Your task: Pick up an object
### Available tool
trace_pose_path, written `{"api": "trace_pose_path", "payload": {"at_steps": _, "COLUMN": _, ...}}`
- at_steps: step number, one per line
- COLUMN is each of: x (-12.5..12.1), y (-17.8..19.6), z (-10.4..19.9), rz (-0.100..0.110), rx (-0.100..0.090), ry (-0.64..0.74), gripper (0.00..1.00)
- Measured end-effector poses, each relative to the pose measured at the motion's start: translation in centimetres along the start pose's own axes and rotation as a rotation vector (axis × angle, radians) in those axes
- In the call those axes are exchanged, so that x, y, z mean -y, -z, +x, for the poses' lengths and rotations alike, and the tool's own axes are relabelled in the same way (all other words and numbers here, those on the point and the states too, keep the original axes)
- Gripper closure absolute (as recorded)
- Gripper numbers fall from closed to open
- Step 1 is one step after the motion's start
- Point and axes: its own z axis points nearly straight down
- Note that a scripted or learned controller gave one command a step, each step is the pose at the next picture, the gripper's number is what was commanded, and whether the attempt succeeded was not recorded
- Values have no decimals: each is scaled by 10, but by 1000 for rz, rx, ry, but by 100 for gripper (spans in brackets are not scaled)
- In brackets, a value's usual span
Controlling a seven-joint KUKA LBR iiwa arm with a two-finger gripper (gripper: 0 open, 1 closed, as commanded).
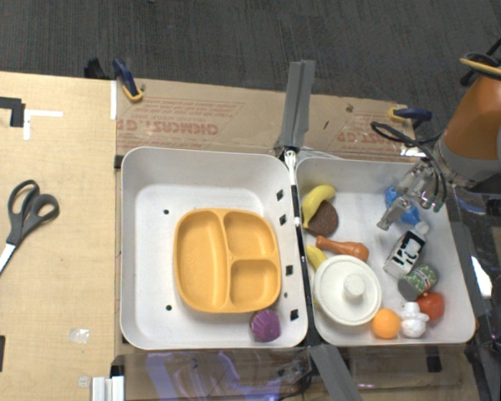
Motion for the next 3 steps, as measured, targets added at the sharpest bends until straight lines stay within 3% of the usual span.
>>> {"api": "trace_pose_path", "payload": {"at_steps": 1, "x": -23, "y": -15, "z": 31, "rz": 7, "rx": -27, "ry": -115, "gripper": 0}}
{"api": "trace_pose_path", "payload": {"at_steps": 2, "x": -30, "y": -15, "z": 46, "rz": 12, "rx": -28, "ry": -335, "gripper": 0}}
{"api": "trace_pose_path", "payload": {"at_steps": 3, "x": -67, "y": -14, "z": 92, "rz": 13, "rx": -28, "ry": -384, "gripper": 0}}
